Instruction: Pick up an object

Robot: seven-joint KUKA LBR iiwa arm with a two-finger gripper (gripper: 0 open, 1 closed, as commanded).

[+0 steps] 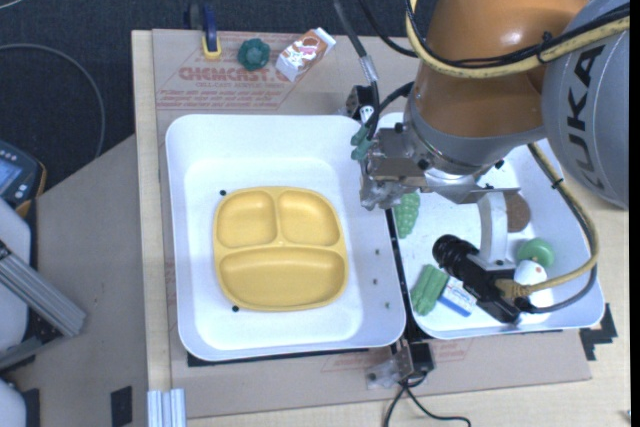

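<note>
The gripper (400, 200) is lowered over a green toy (407, 212) in the right bin (575, 310) for grasping, though its state cannot be told.

- Yellow divided tray (281, 247): smooth, matt-looking plastic.
- White bins (190, 215): smooth, slightly glossy plastic.
- Bench board (160, 75): matt brown cardboard, printed red.
- Orange band (495, 5), at 1 o'clock: glossy, smooth shell.

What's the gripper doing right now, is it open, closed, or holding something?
Gripper: cannot be told. It sits low over the right bin by a green object, with the wrist hiding it from above.
</note>
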